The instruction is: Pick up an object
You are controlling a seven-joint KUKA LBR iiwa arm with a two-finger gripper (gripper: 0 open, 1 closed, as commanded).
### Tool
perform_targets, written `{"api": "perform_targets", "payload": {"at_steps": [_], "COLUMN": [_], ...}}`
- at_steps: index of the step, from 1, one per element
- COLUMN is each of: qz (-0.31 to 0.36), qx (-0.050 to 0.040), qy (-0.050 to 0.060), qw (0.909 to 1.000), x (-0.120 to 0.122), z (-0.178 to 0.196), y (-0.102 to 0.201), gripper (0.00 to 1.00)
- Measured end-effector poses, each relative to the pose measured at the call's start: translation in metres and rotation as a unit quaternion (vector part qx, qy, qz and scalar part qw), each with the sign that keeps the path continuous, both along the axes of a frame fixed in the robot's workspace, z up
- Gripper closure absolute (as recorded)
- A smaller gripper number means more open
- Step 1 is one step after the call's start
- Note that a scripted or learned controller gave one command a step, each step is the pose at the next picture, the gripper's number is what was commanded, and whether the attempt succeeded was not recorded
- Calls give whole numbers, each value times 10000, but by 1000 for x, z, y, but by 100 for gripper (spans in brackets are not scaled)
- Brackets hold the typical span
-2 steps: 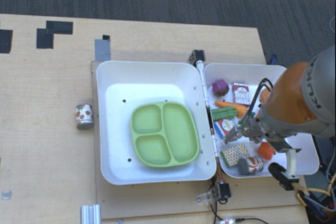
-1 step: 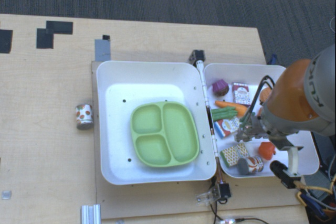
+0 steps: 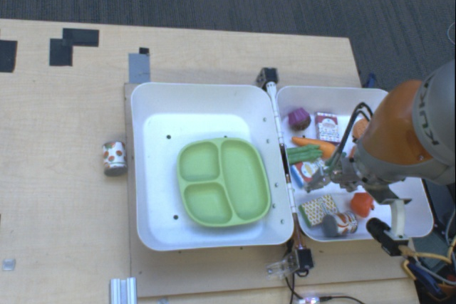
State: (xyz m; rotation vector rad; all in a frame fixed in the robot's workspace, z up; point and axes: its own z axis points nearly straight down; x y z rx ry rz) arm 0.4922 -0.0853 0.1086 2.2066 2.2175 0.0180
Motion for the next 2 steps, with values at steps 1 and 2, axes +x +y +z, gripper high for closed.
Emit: {"api": "perform_targets", "payload": {"at_steps": [1, 2], "qz": [14, 12], "qx": [3, 3], "qy": [-17, -16], "qw": [10000, 10000], "x": [1, 1], "z": [10, 10], "y": [1, 1], "gripper": [100, 0]}}
